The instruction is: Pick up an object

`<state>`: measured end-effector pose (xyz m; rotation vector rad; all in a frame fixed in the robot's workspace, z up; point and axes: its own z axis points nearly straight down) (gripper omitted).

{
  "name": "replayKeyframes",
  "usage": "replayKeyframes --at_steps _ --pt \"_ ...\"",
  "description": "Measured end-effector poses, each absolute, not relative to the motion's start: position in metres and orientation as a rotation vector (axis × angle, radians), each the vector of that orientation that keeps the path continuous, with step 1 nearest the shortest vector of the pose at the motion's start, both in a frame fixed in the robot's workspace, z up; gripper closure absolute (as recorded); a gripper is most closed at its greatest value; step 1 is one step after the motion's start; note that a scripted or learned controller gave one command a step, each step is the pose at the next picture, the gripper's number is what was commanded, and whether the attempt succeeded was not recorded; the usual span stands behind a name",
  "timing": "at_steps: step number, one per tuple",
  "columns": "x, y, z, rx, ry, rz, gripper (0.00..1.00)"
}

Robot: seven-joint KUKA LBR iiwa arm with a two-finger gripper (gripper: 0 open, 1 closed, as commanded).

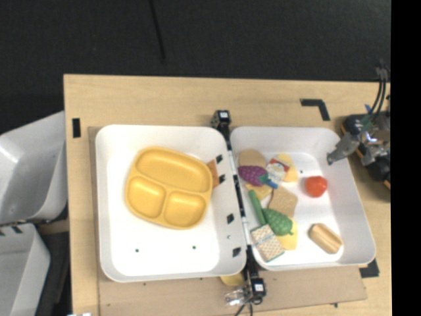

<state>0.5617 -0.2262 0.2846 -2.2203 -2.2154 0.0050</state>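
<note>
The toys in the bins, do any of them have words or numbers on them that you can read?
No text can be read in this view.
The small packet in the right bin has red and white markings, too blurred to read.
The checked packet shows a pattern, no letters.
The yellow tray is plain.

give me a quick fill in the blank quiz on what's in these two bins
1. The yellow divided plate lies in the ____ bin.
2. The red tomato lies in the ____ bin.
3. The hot dog lies near that bin's ____ right corner.
4. The claw hovers at the right bin's ____ right corner.

Missing words: left; right; lower; upper
</note>
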Motion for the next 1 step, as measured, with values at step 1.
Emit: replayKeyframes --at_steps 1 --pt "0.5083 -0.2129 0.2427 -2.215 -2.213 0.01 0.0"
